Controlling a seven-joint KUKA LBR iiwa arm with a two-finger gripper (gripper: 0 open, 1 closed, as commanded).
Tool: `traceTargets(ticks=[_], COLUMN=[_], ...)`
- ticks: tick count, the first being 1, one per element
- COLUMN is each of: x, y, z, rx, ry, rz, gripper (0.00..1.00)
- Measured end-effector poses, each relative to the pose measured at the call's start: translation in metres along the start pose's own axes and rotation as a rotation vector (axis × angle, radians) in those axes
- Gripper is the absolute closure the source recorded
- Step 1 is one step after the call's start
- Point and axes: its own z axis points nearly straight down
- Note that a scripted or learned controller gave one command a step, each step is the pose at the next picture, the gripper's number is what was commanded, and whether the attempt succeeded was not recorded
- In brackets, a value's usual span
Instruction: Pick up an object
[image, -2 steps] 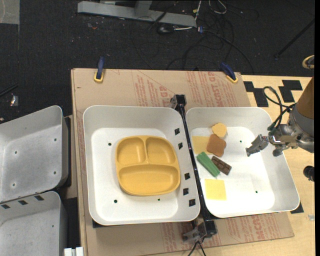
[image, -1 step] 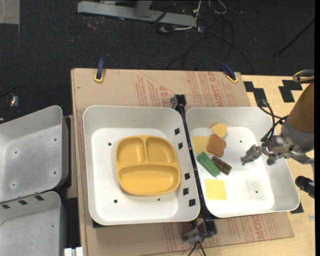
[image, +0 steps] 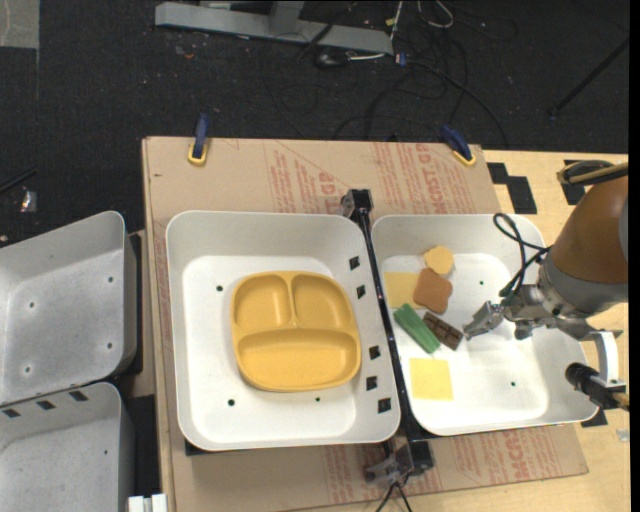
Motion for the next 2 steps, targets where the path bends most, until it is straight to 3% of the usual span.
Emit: traceTargets(ticks=[1, 2], x=[0.000, 0.006], y=[0.001, 0.011], z=[-0.012, -0.066], rx=[-0.003, -0.008], ry=[-0.002, -0.003], rz=[0.000, -0.004], gripper=[1.00, 1.00])
